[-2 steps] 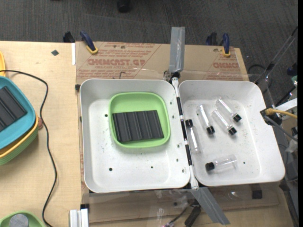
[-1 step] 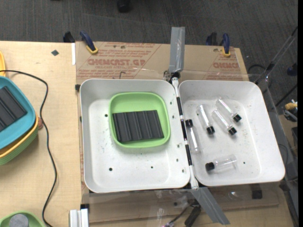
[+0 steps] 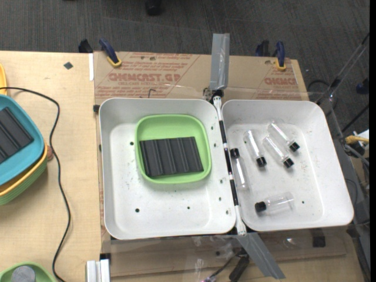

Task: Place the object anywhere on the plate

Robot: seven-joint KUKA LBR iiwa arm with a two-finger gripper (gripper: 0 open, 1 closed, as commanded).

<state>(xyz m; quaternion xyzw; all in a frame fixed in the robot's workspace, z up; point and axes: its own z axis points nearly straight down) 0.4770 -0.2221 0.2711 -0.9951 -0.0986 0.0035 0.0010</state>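
Observation:
A square green plate (image 3: 170, 124) lies in the upper middle of the left bin (image 3: 164, 210). A dark grey ribbed pad (image 3: 172, 156) lies flat on the plate. The right bin (image 3: 320, 187) holds several clear plastic vials with black caps. Three of them, vial (image 3: 254, 145), vial (image 3: 277, 151) and vial (image 3: 283, 137), lie close together near the bin's top. Another vial (image 3: 274, 204) lies alone near the front wall. One more vial (image 3: 238, 170) rests along the bin's left wall beside the divider.
Stacked teal and yellow bowls (image 3: 20, 151) sit at the left edge of the wooden bench. A black cable (image 3: 59, 175) runs past them. Cardboard (image 3: 158, 72) under the bins is held by blue clamps (image 3: 110, 51). A grey tape strip (image 3: 219, 63) rises behind the divider.

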